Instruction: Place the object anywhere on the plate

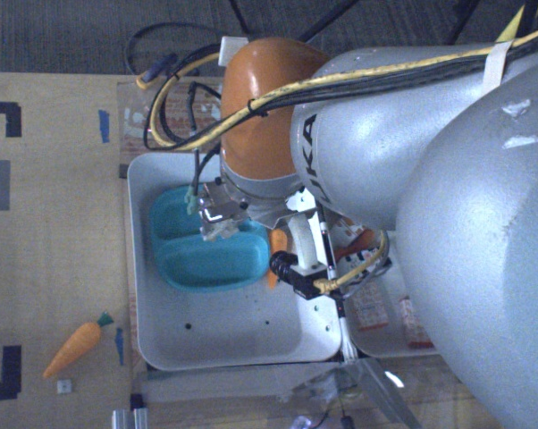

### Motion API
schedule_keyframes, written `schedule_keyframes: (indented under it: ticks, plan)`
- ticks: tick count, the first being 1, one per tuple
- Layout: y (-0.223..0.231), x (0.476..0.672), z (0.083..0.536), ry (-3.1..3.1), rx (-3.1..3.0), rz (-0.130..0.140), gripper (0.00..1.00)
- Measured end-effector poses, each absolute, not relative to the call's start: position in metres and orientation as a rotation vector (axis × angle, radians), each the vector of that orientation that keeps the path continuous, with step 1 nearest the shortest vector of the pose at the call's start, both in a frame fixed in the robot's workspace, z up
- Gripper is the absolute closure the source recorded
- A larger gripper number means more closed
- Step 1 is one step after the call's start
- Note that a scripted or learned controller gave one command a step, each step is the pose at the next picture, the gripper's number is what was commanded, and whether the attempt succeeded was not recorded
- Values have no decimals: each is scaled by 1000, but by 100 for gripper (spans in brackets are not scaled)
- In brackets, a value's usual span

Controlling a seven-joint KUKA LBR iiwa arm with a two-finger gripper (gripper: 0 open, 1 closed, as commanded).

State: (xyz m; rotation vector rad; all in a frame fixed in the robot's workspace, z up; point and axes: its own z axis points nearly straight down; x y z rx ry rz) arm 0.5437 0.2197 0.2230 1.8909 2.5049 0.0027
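Plate [206, 259], the teal divided dish, sits in the left bin [242, 342] under the arm [412, 177]. End effector [217, 222] hovers over it; I cannot tell its grip state. An orange object [278, 244], possibly the target, lies at the plate's right edge. Descend vertically over the teal centre.

Brightness: you get even, fairly bright light over the surface [54, 239].
Glare: pale sheen on the grey arm [466, 195] and its orange band [264, 105].
Shadows: soft, under the arm inside the white bin [162, 338].
Sharpness: slightly soft throughout; the near arm looks blurriest.
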Motion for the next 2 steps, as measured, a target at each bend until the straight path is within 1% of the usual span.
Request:
schedule_keyframes:
  ticks: [1, 2]
  plan:
    - [221, 544, 233, 2505, 1888, 5, 100]
    - [187, 552, 190, 2529, 1866, -3, 100]
